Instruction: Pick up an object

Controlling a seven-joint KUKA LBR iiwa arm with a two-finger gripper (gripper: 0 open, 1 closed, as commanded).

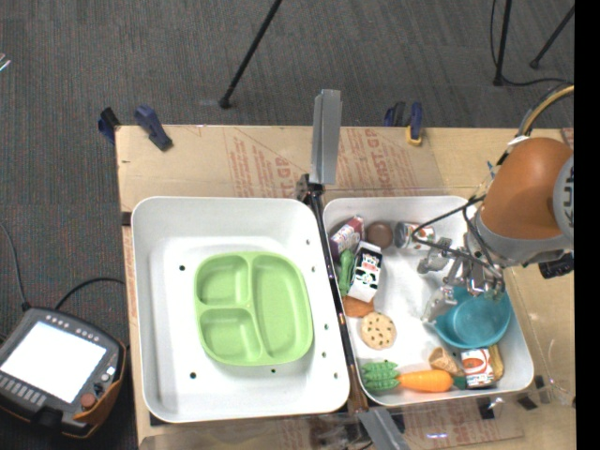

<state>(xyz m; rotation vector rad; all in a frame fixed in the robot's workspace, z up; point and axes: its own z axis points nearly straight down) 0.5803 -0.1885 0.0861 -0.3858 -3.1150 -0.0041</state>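
Camera view caught my gripper [453, 284] low inside the right bin [412, 204], just above the teal bowl [473, 322]; whether my fingers were wide or narrow I could not tell. I judged the step as the descent toward a pick, nothing yet held. Next I needed to settle on the bowl's rim and close. That bin held a cookie [378, 330], a carrot [427, 381], a milk carton [367, 272] and other toy food. The left bin [155, 251] held 1 green divided plate [253, 309].
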